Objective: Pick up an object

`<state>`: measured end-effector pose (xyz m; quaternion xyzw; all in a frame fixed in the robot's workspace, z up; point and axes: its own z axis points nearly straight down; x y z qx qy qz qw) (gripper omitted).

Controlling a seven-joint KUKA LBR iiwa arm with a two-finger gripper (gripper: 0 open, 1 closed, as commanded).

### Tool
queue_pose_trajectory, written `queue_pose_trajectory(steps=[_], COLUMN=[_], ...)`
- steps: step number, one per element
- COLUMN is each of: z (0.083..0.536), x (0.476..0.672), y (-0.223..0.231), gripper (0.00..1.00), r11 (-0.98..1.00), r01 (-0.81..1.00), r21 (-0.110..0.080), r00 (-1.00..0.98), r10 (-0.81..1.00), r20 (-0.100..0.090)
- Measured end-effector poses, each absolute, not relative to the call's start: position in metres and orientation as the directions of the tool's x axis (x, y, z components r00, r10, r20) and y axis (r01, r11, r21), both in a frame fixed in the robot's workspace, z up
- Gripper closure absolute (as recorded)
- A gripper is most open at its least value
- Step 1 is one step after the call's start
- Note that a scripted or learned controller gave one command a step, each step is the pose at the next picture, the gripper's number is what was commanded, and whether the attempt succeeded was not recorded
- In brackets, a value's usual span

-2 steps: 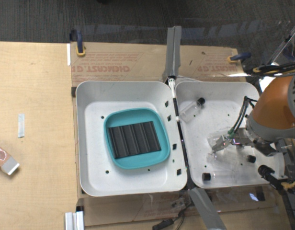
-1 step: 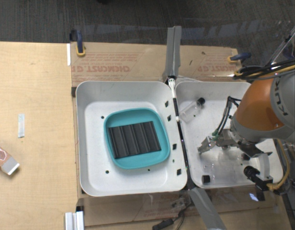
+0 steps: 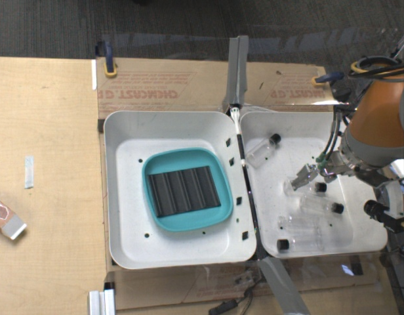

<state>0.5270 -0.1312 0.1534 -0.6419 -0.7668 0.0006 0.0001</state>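
The gripper hangs low in the right bin; whether it is parted or grasping anything I cannot tell. A clear vial lies at its ten o'clock, long axis running from eight to two o'clock, black cap at the two o'clock end. For a clean pick, I'd straddle it crosswise. A teal tray fills the left bin.

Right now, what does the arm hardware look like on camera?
The arm has a rounded orange band over a grey wrist section. Black, yellow and green cables run down alongside it. The gripper is small, pale metallic grey.
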Motion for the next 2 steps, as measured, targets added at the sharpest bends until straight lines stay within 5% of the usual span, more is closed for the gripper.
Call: queue_pose_trajectory(steps=[1, 2], z=[0.0905, 0.0988], x=[0.5017, 0.5016], y=[-0.2008, -0.201], gripper=[0.0, 1.0], r11=[0.167, 0.165], r01=[0.986, 0.986], r21=[-0.003, -0.003], r00=[-0.167, -0.165], r10=[0.986, 0.986], r20=[0.001, 0.001])
